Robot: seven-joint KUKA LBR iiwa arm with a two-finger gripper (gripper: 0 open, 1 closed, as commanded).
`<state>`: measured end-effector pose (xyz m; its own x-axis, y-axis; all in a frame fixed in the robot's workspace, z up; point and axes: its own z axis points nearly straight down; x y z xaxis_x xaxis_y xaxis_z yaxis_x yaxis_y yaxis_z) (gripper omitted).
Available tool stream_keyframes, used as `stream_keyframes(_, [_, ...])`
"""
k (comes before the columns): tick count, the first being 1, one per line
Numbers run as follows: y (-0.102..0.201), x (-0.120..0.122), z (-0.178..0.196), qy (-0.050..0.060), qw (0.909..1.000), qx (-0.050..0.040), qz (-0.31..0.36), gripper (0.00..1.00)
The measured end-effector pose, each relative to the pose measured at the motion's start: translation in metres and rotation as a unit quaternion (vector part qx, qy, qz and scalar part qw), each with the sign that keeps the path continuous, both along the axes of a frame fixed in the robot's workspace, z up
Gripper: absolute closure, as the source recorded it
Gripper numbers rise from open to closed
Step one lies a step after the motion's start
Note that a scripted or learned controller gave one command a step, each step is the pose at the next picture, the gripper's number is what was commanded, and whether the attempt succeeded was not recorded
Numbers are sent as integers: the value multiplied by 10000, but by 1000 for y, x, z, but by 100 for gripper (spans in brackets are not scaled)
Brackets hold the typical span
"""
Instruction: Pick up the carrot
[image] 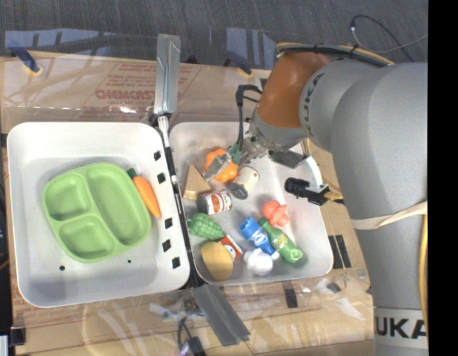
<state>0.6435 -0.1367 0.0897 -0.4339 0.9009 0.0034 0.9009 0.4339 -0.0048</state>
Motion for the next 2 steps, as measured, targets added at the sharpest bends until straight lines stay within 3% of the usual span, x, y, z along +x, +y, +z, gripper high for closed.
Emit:
stream_keyframes(1, [0, 0, 8, 15, 10000, 1, 20, 100])
stream_keyframes(2, [70, -25, 102, -17, 9975, -3, 701, 100])
